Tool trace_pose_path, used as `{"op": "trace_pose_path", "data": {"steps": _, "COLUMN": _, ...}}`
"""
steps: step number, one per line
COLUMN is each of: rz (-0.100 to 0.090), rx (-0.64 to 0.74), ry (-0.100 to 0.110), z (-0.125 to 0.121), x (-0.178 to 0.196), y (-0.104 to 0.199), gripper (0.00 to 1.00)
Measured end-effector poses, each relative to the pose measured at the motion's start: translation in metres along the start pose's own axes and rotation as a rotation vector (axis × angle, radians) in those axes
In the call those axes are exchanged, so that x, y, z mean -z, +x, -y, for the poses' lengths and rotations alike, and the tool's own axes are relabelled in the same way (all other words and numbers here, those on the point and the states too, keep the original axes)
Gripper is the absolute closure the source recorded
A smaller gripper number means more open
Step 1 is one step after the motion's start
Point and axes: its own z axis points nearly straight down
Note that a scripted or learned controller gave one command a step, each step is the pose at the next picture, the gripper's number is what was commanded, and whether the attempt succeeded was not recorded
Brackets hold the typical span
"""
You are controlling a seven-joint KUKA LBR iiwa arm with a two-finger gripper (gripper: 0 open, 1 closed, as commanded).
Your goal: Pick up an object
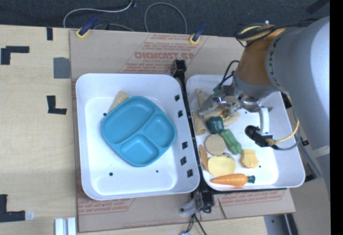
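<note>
Grey arm (300, 62) reached into the right bin (286, 175). The hand (224, 101) hung low over the toy food; its opening could not be judged. Nothing appeared lifted: the green piece (215, 124) lay just below it, the carrot (231, 179) farther below.

Right bin (289, 175): left half is crowded by toy food (222, 148), packed close together, with little passage left between pieces. Bare floor is seen on its right side, partly overhung by the arm (278, 67). Left bin (88, 175): centre is taken by blue divided plate (139, 129); margins around it are open.
</note>
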Motion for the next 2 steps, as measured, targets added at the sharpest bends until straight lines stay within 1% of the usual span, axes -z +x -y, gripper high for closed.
{"op": "trace_pose_path", "data": {"steps": 1, "rz": -0.010, "rx": 0.000, "ry": 0.018, "z": -0.058, "x": -0.003, "y": 0.007, "gripper": 0.00}}
{"op": "trace_pose_path", "data": {"steps": 2, "rz": -0.007, "rx": -0.001, "ry": 0.015, "z": -0.057, "x": 0.008, "y": 0.005, "gripper": 1.00}}
